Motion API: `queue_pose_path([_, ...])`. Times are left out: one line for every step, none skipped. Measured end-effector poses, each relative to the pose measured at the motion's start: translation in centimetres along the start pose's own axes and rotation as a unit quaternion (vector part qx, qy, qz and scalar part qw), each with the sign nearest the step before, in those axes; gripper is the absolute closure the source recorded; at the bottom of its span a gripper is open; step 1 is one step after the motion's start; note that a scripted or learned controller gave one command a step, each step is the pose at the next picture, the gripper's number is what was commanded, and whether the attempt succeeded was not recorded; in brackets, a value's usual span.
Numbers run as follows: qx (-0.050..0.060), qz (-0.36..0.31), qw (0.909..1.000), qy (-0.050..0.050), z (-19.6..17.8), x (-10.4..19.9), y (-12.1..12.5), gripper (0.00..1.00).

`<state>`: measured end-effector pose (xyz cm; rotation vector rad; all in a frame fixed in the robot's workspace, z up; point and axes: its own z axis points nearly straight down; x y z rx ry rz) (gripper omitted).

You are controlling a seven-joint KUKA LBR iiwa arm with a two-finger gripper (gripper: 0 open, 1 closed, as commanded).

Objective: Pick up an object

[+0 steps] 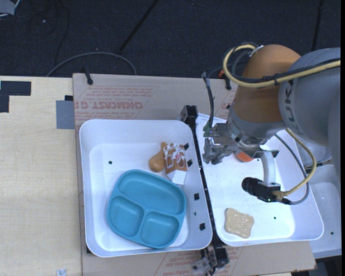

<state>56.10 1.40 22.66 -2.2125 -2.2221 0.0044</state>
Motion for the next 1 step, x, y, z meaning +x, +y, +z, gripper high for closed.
queue_pose_path([0.000,0.000,1.0000,-0.001,-0.78,5.56,-1.77,1.00])
